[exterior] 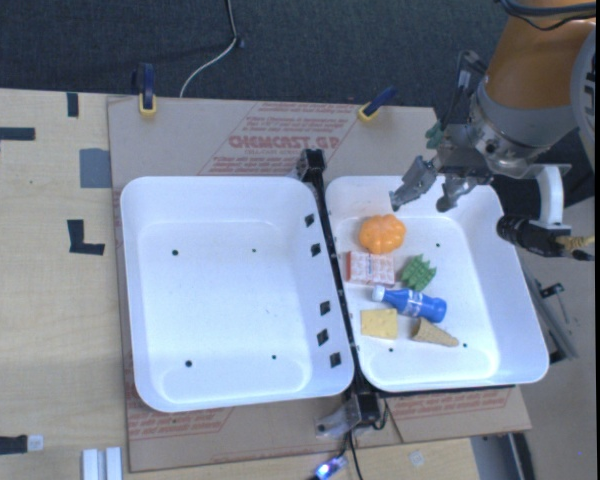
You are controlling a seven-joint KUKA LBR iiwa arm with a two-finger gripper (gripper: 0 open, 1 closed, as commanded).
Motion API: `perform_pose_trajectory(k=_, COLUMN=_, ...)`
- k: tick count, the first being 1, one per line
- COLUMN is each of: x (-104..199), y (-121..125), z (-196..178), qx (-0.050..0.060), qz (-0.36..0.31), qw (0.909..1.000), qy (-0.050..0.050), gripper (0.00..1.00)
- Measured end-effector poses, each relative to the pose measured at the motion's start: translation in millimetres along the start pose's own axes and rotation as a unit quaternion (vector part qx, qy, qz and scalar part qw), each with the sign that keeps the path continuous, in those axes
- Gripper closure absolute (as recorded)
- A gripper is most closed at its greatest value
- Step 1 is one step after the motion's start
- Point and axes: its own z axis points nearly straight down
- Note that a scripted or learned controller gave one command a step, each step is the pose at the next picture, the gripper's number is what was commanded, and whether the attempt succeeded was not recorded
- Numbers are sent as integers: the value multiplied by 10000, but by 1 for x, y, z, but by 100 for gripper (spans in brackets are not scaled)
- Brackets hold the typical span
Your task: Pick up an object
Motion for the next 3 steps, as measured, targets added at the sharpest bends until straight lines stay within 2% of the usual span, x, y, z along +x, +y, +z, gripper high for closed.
perform_pose_trajectory(k=1, x=51, y=44, z=41, qx=-81, qz=-9, qw=10000, qy=-19, gripper=100)
perform_pose_trajectory(k=2, x=80, y=24, z=60, qx=-77, qz=5, qw=10000, qy=-21, gripper=100)
perform_pose_trajectory(k=3, x=75, y=4, z=-23, qx=-136, qz=14, qw=9999, qy=-22, gripper=100)
